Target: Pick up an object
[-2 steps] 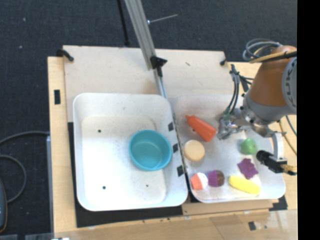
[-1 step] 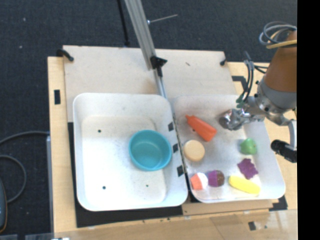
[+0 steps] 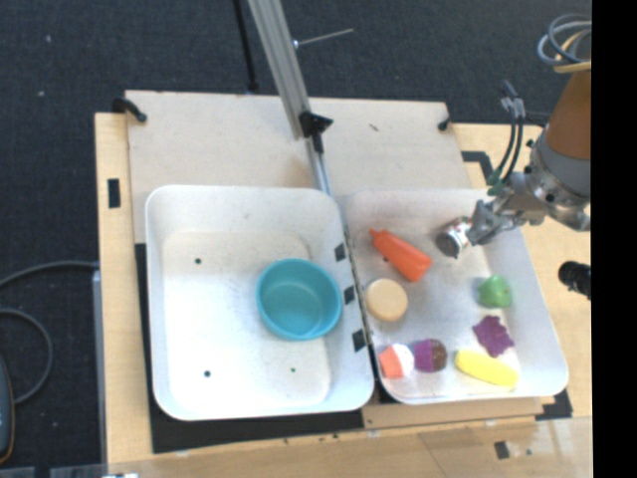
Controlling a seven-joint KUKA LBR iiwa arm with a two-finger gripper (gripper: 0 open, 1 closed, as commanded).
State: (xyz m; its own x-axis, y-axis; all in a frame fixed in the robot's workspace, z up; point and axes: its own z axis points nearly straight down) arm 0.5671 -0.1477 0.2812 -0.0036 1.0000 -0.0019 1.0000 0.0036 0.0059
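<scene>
The claw [image 3: 454, 239] hangs over the right bin [image 3: 549, 339], just beside the carrot [image 3: 402, 254], maybe lining up to grab it. I cannot tell its state. The bowl [image 3: 299, 300] sits in the left bin [image 3: 199, 217].

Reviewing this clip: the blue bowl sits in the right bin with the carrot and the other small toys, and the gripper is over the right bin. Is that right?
Not quite. The camera view shows the blue bowl in the left bin, alone. The carrot and the other small toys are in the right bin, and the gripper is over the right bin, as you said.
</scene>
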